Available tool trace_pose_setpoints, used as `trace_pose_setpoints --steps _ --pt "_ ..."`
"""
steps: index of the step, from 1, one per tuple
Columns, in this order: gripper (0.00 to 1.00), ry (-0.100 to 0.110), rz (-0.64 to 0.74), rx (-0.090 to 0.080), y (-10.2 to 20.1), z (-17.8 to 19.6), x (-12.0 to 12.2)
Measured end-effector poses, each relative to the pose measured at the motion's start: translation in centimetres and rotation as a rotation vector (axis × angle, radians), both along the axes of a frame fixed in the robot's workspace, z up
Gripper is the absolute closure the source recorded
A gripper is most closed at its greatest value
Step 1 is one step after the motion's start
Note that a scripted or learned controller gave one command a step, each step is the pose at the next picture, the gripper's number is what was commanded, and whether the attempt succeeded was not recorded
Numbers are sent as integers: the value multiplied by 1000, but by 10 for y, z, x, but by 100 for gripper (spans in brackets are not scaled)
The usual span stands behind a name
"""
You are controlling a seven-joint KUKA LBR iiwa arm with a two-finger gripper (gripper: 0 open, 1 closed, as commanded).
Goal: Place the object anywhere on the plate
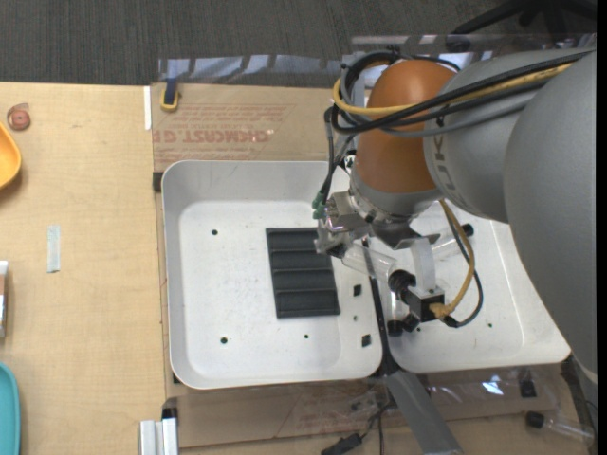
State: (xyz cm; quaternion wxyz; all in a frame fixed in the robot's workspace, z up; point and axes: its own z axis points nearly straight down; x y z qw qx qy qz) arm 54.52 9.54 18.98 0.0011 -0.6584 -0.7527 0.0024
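Observation:
A black rectangular plate (302, 273) with three ridged sections lies flat in the middle of the left white bin (204, 254). My gripper (329, 231) hangs low over the plate's far right corner, under the orange band (403, 131) of the arm. The wrist and its cables hide the space under the gripper. I cannot make out any object held there.
The right white bin (503, 330) lies mostly under the arm. Brown cardboard (237, 126) sits behind the bins. On the wooden table to the left are an orange item (8, 159), a small pink disc (17, 117) and a teal item (8, 410).

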Motion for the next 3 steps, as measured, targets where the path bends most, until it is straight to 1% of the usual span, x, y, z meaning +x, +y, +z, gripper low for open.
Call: trace_pose_setpoints --steps 1,2,3 --pt "100 1 375 2 3 -38 -31" --pt "100 -4 294 0 9 98 77" --pt "100 -5 516 1 74 132 114"
